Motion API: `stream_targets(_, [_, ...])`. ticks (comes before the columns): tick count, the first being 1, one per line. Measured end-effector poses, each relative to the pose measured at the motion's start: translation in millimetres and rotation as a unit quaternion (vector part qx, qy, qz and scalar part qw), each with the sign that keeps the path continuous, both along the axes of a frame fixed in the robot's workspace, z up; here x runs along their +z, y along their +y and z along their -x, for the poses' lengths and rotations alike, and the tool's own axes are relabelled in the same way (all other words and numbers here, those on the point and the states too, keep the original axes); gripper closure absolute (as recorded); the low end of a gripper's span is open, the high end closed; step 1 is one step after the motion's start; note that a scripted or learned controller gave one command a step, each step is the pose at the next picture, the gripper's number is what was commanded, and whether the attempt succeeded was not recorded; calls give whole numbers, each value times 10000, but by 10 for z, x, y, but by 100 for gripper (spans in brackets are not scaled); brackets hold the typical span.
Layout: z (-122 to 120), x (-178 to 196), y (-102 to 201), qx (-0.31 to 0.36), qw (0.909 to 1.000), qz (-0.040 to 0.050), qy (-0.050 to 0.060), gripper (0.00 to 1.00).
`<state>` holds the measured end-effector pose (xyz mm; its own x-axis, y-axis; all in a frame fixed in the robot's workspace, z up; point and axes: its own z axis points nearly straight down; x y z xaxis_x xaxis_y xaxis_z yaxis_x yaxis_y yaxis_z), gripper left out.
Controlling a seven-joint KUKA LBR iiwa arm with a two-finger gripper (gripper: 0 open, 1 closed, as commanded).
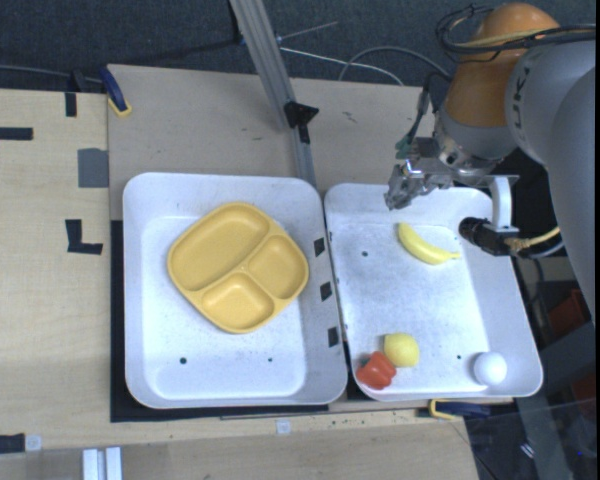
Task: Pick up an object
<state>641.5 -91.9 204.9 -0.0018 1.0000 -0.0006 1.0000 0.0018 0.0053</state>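
Observation:
A yellow banana (426,245) lies in the far part of the right bin (435,313). At that bin's near edge a yellow lemon-like fruit (402,349) touches a red fruit (377,371), and a white ball (491,367) rests in the near right corner. My gripper (404,192) hangs over the bin's far edge, just up and left of the banana, with nothing seen between its fingers.
The left bin (150,298) holds a yellow divided plate (238,266). A grey metal pole (270,63) slants down to the gap between the bins. The arm's grey body and orange band (490,73) fill the upper right.

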Motion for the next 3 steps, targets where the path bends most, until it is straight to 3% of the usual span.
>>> stream_targets(1, [-73, 449, 13, 2, 10000, -1, 5, 100])
stream_targets(3, [7, 471, 963, 18, 10000, -6, 37, 100])
